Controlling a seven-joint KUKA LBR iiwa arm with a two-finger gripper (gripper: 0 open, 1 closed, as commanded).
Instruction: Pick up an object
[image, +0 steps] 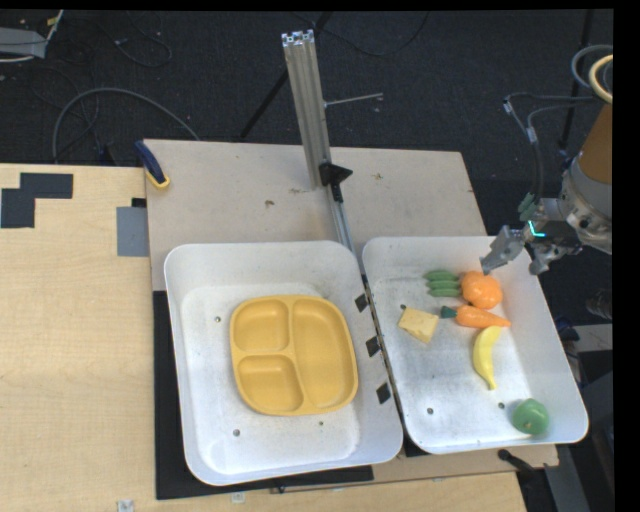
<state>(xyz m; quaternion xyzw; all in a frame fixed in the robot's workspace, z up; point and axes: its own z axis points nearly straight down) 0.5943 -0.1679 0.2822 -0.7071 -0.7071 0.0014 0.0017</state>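
Note:
The right bin (440, 400) holds several toy foods: a green pea pod (440, 282), an orange (482, 290), a carrot (478, 318), a pale yellow cheese wedge (419, 324), a banana (485, 356) and a green fruit (529, 416). My gripper (520, 252) hovers above the bin's far right corner, just up and right of the orange. Its two grey fingers are spread apart and hold nothing.
The left bin (200, 420) carries a yellow divided plate (294, 354). An upright metal post (306, 100) stands behind the bins. A wooden bench top (70, 330) lies to the left. Cables hang near the arm at the right.

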